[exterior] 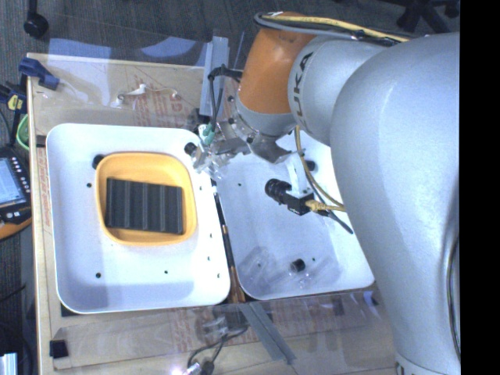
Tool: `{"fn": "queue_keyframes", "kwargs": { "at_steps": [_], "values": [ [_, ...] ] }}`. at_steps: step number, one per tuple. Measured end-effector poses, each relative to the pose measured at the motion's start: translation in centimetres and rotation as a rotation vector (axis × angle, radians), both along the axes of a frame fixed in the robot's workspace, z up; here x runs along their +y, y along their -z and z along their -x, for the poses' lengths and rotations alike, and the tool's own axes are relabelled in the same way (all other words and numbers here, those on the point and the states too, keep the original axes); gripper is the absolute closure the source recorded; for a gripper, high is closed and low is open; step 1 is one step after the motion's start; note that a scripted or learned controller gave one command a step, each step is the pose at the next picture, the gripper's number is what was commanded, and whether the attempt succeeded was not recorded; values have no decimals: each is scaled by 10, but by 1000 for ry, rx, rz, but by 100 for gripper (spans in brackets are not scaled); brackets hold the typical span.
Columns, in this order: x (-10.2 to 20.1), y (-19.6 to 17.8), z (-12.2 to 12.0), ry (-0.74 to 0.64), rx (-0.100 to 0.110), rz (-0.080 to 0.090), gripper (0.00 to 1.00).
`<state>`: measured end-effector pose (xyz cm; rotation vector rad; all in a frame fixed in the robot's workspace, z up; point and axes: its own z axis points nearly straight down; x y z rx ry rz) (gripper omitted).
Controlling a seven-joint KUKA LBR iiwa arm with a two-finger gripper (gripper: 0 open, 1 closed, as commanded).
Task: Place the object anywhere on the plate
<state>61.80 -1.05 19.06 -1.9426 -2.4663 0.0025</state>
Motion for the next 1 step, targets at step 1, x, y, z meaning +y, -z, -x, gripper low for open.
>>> {"fn": "queue_keyframes", "kwargs": {
  "at_steps": [1],
  "values": [
    [0,0,0,0,0,0,0]
  ]
}}
